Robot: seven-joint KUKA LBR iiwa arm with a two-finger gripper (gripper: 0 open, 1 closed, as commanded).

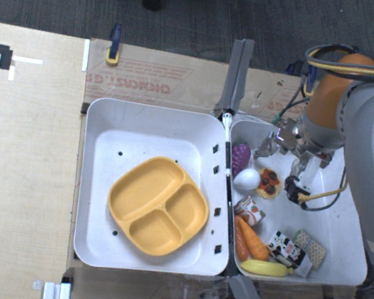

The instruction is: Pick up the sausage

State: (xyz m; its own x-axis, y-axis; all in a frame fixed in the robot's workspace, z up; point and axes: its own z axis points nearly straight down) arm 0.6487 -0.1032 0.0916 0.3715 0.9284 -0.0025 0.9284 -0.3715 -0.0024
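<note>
The pale wood surface [17, 154] bears two white bins: the left bin [86, 186] well away from the jaws, the right bin [350, 227] beneath them.

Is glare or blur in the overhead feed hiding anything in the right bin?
Camera view: even lighting with soft shadows; the white right bin looks bright but not washed out. The end effector is fairly sharp, but items along the bin's left wall are small and crowded, so I cannot pick out the sausage.

Two white bins [93, 165], one yellow plate [157, 206], one carrot [250, 240], one banana [264, 268].
</note>
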